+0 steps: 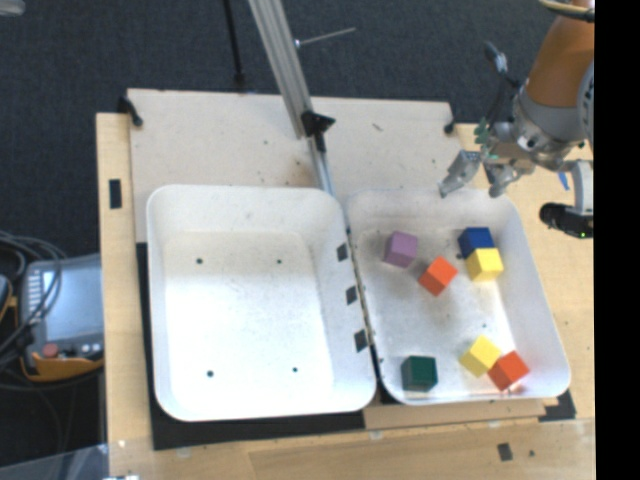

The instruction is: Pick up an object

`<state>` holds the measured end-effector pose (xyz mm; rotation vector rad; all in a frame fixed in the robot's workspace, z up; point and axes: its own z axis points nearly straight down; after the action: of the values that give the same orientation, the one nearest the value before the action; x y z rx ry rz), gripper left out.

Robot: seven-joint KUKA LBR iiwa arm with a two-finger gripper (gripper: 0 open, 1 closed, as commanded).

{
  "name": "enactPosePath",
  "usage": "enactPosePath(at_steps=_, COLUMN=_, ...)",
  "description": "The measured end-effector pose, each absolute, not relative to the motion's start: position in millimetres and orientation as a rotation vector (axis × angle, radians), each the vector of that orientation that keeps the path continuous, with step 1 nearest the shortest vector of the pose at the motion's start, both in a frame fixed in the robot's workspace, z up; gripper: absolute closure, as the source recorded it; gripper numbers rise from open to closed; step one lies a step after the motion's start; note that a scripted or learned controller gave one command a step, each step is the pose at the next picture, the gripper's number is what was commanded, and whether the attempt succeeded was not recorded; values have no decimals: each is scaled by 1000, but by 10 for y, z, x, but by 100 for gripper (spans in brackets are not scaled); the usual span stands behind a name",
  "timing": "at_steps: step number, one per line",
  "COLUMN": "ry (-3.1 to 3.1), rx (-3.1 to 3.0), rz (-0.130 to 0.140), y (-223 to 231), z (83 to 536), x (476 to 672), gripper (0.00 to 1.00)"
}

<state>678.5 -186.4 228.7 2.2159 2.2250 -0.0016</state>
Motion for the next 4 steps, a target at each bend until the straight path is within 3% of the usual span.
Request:
enactPosePath(at_steps=1, ry=2227, rx=2213, rz=-5, y=-1872, z=2289, x=6783, gripper=0)
enactPosePath(at_steps=3, ry=2227, rx=2216, rz=-4, y=-1867, z=1276, x=6740, gripper=0)
enactPosePath(at_steps=4, ry=2225, rx=2212, rz=1, y=-1873, z=1158, x=6750, gripper=0)
